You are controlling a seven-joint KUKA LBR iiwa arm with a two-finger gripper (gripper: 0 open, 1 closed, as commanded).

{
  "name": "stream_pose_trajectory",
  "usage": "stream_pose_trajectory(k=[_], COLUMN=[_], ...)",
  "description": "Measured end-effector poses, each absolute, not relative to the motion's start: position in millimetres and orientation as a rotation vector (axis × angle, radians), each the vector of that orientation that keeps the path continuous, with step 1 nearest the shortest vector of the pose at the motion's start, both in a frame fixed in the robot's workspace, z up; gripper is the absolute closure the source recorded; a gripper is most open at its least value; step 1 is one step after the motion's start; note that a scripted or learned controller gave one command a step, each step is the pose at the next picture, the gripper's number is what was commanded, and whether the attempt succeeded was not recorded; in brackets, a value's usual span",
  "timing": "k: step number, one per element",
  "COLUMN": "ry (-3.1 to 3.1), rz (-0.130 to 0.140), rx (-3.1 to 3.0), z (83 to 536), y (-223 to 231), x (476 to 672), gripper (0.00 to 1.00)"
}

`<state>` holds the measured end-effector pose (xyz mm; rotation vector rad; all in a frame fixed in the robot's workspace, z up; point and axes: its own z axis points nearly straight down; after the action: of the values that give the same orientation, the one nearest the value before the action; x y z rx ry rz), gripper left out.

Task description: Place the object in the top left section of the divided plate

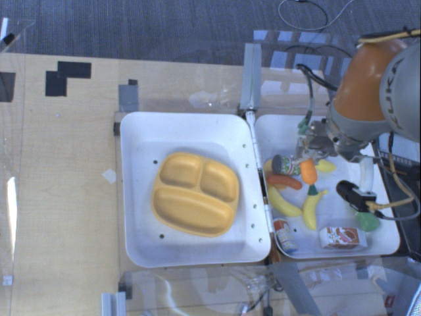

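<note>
currently: gripper (309, 151) low in right bin (389, 242), just above toy carrot (308, 170); finger state cannot be told. yellow divided plate (196, 193) in left bin (141, 242), top left section bare. risk: crowded pile, so banana (309, 209) or chilli (284, 182) may get nudged or snagged instead

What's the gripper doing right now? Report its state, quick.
Gripper: low in the right bin, just above the carrot; open or closed cannot be told, and nothing is seen held.
</note>
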<state>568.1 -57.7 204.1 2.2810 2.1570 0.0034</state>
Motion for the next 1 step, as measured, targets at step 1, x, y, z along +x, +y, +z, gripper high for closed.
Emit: stream_pose_trajectory(k=[1], ry=[2.314], rz=[0.007], rx=[2.118], z=[311.6], y=[10.5], x=[608.9], gripper=[1.00])
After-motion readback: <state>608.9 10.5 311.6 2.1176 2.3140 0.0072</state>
